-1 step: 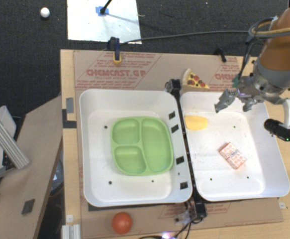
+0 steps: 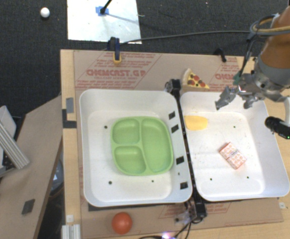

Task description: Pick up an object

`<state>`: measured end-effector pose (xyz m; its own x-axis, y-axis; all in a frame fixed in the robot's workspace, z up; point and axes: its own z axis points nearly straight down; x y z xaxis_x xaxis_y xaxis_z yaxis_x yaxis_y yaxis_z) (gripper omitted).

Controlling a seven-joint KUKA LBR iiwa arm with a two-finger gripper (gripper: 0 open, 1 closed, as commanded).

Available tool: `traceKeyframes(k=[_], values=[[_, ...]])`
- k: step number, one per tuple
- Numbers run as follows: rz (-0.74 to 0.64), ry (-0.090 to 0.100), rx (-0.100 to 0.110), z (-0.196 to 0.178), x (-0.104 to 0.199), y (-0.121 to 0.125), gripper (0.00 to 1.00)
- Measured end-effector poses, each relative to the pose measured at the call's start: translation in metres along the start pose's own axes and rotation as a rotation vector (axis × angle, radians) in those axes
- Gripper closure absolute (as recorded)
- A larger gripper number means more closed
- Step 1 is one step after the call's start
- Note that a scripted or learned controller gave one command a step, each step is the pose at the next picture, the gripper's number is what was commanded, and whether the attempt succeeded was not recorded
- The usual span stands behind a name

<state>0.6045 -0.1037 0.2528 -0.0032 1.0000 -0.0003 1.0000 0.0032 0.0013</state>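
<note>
My gripper (image 2: 237, 99) hangs above the far edge of the right bin (image 2: 264, 183), its two fingers spread open with nothing between them. A flat yellow piece (image 2: 196, 122) lies in the right bin's far left corner, left of and below the gripper. A small pink patterned box (image 2: 233, 155) rests near that bin's middle, below the gripper. In the left bin (image 2: 92, 148) sits a green divided plate (image 2: 142, 145).
A pizza-slice toy (image 2: 195, 79) lies on the cardboard just beyond the bins. A red-orange ball (image 2: 121, 222) sits on the bench in front of the left bin. Black clips line the seam between the bins. A black cable crosses behind.
</note>
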Motion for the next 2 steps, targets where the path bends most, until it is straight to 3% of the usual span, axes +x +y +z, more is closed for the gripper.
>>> traceKeyframes(k=[2], values=[[0.003,0.0,0.002,0.104,0.004,-0.008,0.0]])
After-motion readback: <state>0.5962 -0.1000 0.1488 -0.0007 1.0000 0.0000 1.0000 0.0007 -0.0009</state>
